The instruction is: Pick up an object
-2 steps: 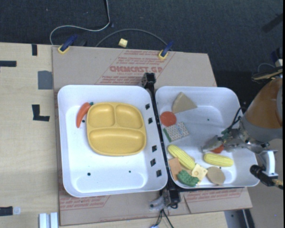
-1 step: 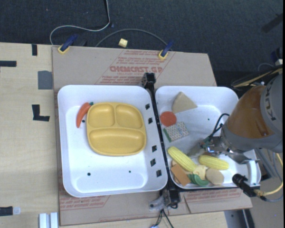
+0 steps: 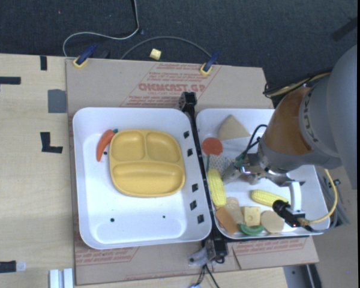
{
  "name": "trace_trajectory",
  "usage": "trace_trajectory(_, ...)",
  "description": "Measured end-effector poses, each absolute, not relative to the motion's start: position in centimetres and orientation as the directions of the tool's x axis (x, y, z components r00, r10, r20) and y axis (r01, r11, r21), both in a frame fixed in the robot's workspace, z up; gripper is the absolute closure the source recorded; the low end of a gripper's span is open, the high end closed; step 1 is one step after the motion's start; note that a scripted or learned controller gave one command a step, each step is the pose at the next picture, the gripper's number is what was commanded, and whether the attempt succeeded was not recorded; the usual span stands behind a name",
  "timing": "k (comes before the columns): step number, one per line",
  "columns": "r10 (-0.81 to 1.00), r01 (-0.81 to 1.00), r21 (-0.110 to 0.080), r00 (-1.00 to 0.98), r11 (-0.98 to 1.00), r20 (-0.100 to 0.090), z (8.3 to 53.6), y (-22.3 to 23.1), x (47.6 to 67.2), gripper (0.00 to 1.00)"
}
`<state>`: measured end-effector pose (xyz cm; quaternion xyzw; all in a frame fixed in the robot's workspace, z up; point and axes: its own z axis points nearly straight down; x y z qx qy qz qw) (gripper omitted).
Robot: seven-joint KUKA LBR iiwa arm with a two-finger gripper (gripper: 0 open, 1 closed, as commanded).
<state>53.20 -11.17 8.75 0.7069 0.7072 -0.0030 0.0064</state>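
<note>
The right bin (image 3: 261, 114) holds several toy foods. A beige wedge (image 3: 231, 128) and a red disc (image 3: 212, 146) lie at its back left. One yellow corn cob (image 3: 215, 186) lies along the left wall and a second cob (image 3: 267, 197) lies further right. At the front sit a brown bread piece (image 3: 228, 216), a yellow cube (image 3: 251, 213), a green piece (image 3: 249, 228) and a tan round piece (image 3: 272, 222). My gripper (image 3: 237, 170) hangs low in this bin, just right of the first cob and below the red disc. Nothing is seen held in it.
The left bin (image 3: 87, 179) carries a yellow divided plate (image 3: 147, 162) with an orange carrot (image 3: 103, 143) beside it at the left. The black divider (image 3: 195, 161) runs between the bins. The grey arm with its orange band (image 3: 288, 128) covers the right bin's right half.
</note>
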Motion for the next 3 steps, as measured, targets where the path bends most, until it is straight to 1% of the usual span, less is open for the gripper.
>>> trace_trajectory(1, 1.0, 1.0, 0.002, -0.003, 0.003, -0.001, 8.5, -9.5, 58.2, 0.0)
trace_trajectory(2, 1.0, 0.999, -0.051, 0.007, -0.007, 0.009, 11.5, -11.4, 64.1, 0.0)
trace_trajectory(3, 0.999, 0.994, -0.106, 0.022, -0.019, 0.024, 8.2, -11.7, 65.1, 0.0)
